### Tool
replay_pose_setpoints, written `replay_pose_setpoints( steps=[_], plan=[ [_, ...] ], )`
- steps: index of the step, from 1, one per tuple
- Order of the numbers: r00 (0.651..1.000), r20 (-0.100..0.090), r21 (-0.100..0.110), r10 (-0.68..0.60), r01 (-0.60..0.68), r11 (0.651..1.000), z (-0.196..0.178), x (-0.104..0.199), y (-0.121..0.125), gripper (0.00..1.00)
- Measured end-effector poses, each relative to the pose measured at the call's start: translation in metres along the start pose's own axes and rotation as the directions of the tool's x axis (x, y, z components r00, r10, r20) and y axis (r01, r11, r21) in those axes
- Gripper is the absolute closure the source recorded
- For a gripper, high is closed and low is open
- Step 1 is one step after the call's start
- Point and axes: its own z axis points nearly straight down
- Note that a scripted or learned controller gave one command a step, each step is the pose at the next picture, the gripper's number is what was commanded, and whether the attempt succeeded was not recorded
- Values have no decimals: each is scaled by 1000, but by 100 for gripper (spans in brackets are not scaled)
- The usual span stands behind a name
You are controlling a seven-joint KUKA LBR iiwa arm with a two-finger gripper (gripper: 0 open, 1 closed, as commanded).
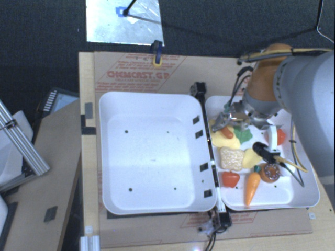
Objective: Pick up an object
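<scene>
The right bin (306,195) holds several toy foods. Among them are an orange piece (226,133), a green piece (244,135), a tan cracker-like square (232,158), a yellow piece (250,159), a red piece (230,179), a carrot (252,188) and a brown doughnut (270,172). A red and white item (276,136) lies by the arm. My gripper (226,121) hangs low over the bin's upper left part, right above the orange piece. The grey arm hides the bin's far right corner.
The left bin (152,156) sits beside the right one, with a black divider with clips (204,140) between them. Both bins rest on a cardboard sheet (136,72). A blue and yellow clamp (157,54) stands at the back, below a shiny panel (123,14).
</scene>
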Motion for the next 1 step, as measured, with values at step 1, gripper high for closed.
replay_pose_setpoints(
  steps=[1],
  plan=[
    [1000,1,-2,1,-1,1000,-12,-1,0,100]
  ],
)
